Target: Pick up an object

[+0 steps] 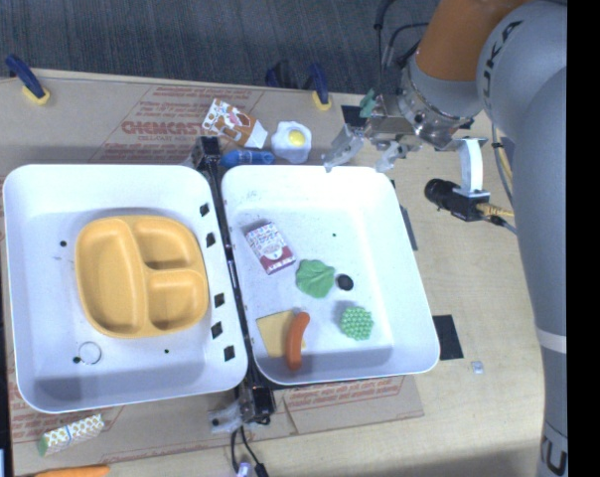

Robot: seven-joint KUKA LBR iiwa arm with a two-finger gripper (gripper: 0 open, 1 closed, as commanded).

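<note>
In the right bin [404,266] lie a red-and-white carton [267,245], a green leaf [316,278], a small black piece [345,283], a bumpy green ball [356,322], a yellow cheese slice [271,330] and an orange-red sausage [297,340] that rests partly on the cheese. My gripper [363,156] hangs over the bin's far rim, near its back right corner. Its fingers are spread open with nothing between them. It is well apart from every object in the bin.
The left bin [32,217] holds a yellow divided tray [141,273]. Behind the bins lie a small snack packet [226,120], a blue item [246,157] and a white-and-yellow egg toy [293,139]. A wrapped packet [72,432] lies at the front left.
</note>
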